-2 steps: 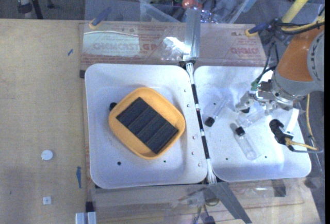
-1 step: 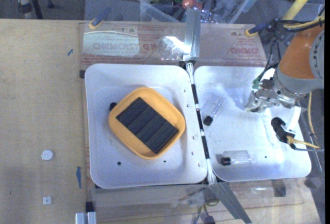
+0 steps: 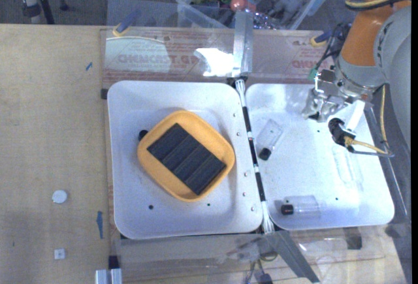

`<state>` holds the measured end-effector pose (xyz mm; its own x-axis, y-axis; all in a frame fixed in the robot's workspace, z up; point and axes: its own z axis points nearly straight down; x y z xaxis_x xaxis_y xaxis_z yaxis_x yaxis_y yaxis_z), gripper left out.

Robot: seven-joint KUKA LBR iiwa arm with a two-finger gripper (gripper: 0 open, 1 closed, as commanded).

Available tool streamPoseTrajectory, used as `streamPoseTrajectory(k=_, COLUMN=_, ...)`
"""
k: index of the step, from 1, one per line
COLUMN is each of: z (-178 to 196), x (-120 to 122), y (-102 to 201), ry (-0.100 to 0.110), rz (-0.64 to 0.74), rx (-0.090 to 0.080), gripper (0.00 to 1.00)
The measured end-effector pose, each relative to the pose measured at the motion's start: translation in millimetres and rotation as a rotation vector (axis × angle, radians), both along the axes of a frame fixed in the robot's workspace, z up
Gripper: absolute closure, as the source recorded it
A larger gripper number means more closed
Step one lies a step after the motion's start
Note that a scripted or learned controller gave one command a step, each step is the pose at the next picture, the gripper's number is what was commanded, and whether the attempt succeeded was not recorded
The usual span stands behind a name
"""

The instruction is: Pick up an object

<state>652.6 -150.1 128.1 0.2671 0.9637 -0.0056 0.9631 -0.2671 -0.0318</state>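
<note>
The end effector (image 3: 321,106) was seen poised over the far side of the right bin (image 3: 366,207); how it was set could not be told. No object had been lifted: two clear tubes (image 3: 268,136) (image 3: 299,205) lay below, so the grasp was judged outstanding.

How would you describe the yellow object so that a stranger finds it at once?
Look at the left white bin. In its middle lies the yellow pad, a rounded square with a dark ribbed panel on top. It is the largest item in either bin; those in the right bin are small and clear.
</note>
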Motion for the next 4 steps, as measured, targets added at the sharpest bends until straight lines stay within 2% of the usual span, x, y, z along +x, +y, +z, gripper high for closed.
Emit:
streamPoseTrajectory(k=1, z=67.5, x=14.5, y=29.5, ry=-0.034, rz=-0.159, rx=-0.007, gripper=1.00)
streamPoseTrajectory(k=2, z=136.4, x=6.4, y=113.8, ry=-0.033, rz=-0.183, rx=-0.007, gripper=1.00)
streamPoseTrajectory(k=3, z=136.3, x=6.3, y=113.6, ry=-0.032, rz=-0.184, rx=-0.007, gripper=0.00)
streamPoseTrajectory(k=4, z=88.1, x=-72.7, y=74.4, ry=-0.029, rz=-0.135, rx=-0.005, gripper=0.00)
